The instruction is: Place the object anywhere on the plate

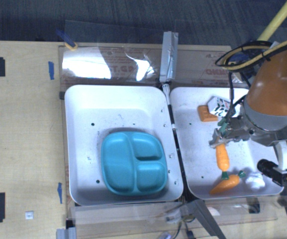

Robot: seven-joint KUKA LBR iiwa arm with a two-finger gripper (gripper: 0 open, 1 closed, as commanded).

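Note:
A blue divided plate (133, 163) lies in the left white bin (83, 108), toward its front. In the right white bin (193, 138), a small orange carrot (222, 157) stands lengthwise in the view. My gripper (222, 137) is directly over the carrot's far end, touching or nearly touching it. The arm's orange band and grey wrist cover the bin's right side. I cannot make out whether the carrot is gripped or just lying under the gripper.
An orange block (207, 113) and a black-and-white patterned item (218, 105) sit at the back of the right bin. A second carrot (225, 184) with a green top and a white object (255, 181) lie near its front edge. A ridge divides the two bins.

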